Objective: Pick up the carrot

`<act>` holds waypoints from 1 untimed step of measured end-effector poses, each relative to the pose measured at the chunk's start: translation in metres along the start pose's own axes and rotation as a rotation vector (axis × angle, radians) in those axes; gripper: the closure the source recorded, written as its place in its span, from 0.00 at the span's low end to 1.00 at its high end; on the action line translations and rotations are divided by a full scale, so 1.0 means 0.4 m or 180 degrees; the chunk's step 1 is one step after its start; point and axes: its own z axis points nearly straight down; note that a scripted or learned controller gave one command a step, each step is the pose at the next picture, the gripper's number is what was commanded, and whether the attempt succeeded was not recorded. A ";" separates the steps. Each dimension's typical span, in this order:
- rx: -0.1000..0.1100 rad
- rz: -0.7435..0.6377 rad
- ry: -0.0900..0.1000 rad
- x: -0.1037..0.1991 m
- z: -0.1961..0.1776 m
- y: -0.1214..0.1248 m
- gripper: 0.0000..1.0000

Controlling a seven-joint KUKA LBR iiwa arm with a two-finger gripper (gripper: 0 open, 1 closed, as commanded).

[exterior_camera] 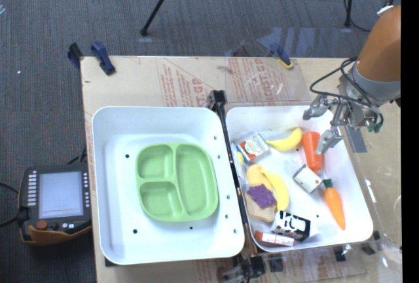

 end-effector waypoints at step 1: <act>-0.0015 -0.1075 0.0017 0.055 0.257 -0.027 0.00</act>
